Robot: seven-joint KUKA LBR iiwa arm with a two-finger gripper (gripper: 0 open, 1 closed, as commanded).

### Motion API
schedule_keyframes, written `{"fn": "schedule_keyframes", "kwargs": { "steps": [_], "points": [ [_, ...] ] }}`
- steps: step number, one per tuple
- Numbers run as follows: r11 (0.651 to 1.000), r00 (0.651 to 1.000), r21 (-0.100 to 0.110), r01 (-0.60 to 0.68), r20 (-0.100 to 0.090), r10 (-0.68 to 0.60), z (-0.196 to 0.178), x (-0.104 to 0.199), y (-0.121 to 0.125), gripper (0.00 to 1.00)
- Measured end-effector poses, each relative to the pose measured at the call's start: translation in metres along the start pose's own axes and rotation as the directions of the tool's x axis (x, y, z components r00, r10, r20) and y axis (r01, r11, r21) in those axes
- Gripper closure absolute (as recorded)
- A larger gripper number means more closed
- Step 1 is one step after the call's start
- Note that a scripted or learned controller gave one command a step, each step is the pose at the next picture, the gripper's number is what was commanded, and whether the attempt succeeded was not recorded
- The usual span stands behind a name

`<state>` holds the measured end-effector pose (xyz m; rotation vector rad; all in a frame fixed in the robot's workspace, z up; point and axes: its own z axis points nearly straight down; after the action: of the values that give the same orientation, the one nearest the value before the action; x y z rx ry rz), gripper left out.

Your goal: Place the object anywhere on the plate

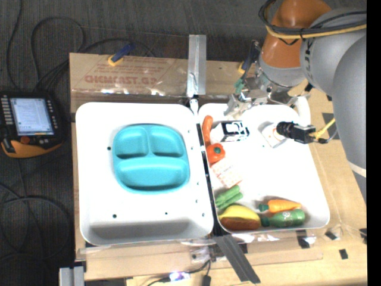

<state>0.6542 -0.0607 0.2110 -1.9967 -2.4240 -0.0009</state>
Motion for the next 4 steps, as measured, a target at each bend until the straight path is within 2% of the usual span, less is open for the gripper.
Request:
{"fn": "schedule_keyframes", "kwargs": {
  "steps": [1,2,3,4],
  "points": [
    [1.000,1.000,0.001,-0.003,0.001,0.003,-0.010,0.086,-0.009,1.00],
    [0.999,0.999,0.003,0.049,0.003,-0.049,0.028,0.090,-0.012,1.00],
    [1.000,1.000,0.004,-0.003,0.001,0.003,0.029,0.132,-0.088,1.00],
    [0.999,0.999,0.002,0.048,0.001,-0.048,0.007,0.136,-0.019,1.00]
  ]
}}
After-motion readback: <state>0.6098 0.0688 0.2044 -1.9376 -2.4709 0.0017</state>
